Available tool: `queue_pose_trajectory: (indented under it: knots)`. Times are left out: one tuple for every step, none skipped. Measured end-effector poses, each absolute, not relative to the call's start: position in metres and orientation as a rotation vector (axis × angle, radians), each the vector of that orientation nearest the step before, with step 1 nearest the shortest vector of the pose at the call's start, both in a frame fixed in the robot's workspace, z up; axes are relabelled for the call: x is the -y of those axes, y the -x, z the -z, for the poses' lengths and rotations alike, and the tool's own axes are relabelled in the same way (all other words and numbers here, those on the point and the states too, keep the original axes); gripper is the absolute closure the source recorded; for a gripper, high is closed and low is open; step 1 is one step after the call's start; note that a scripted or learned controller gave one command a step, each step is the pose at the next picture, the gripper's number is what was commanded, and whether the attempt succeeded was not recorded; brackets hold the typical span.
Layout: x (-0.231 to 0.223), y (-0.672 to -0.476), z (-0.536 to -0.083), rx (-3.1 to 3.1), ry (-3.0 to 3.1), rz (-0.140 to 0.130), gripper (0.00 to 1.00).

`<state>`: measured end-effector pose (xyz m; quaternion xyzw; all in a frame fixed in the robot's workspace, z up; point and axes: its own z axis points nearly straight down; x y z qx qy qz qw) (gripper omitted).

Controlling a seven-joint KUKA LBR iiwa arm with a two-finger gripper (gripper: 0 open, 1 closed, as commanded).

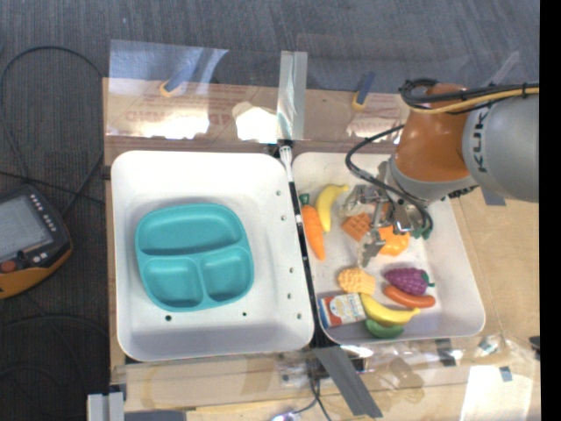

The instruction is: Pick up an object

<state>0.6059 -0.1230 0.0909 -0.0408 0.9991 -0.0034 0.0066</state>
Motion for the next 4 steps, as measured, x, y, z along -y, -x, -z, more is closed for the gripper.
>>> queue_pose_trajectory:
  knots:
    - [0.118,-0.561,-0.091,-3.124,0.125,0.011,0.00]
    - [0.118,-0.561,-0.100,-3.125,0.126,0.014,1.00]
    - [0.083,-0.604,-0.182,-3.106,-0.499,0.002,1.00]
    - [0.108,-0.496,-0.172,-3.079,-0.656,0.004,1.00]
